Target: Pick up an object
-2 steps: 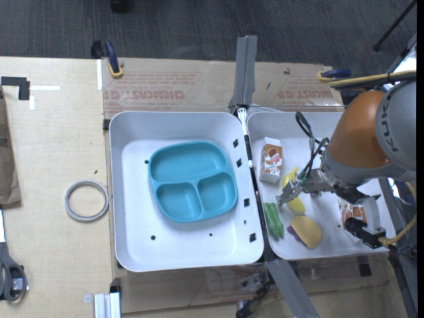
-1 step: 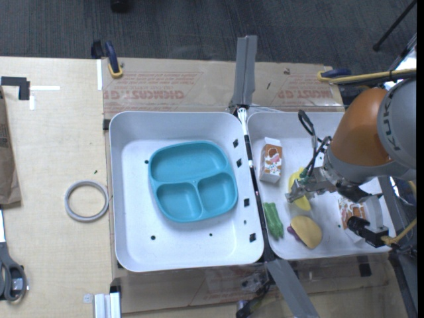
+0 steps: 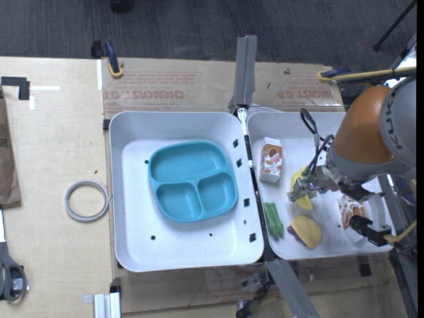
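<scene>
In the right bin (image 3: 291,120) lie a small white and orange carton (image 3: 271,160), a green pod-shaped toy (image 3: 273,219), a tan potato-shaped piece (image 3: 306,231), a yellow piece (image 3: 303,202) and a white and red packet (image 3: 354,213). My gripper (image 3: 299,191) hangs low over the yellow piece, which is partly hidden beneath it. The grey arm with its orange band (image 3: 363,134) reaches in from the right.
The left bin (image 3: 126,197) holds a blue three-compartment plate (image 3: 193,181). A grey tape ring (image 3: 87,200) lies on the bench left of the bins. Scissors (image 3: 12,277) sit at the lower left edge. A grey divider post (image 3: 245,71) stands behind the bins.
</scene>
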`<state>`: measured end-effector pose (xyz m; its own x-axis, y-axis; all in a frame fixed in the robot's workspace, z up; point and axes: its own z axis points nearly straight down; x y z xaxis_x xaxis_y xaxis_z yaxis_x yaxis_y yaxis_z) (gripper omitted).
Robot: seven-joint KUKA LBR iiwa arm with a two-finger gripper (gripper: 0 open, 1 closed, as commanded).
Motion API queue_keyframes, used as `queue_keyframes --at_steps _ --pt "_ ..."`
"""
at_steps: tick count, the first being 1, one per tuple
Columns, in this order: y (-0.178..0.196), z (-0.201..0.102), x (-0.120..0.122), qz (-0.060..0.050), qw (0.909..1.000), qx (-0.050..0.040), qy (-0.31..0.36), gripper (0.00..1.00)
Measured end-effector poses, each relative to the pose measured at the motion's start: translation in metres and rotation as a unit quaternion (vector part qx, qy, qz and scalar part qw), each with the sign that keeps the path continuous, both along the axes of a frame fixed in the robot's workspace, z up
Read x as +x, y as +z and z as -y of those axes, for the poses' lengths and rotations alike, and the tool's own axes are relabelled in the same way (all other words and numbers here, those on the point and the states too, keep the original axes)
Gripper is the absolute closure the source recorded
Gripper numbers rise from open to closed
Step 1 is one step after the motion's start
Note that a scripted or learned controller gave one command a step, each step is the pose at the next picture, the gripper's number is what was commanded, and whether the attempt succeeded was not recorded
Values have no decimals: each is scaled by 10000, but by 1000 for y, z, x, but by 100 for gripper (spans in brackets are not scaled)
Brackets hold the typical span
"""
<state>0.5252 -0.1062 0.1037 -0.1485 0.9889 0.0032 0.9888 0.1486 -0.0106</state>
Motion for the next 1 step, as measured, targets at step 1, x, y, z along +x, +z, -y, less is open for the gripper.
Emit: queue_keyframes --at_steps 1 --pt "86 -58 -27 39 9988 -7 487 100"
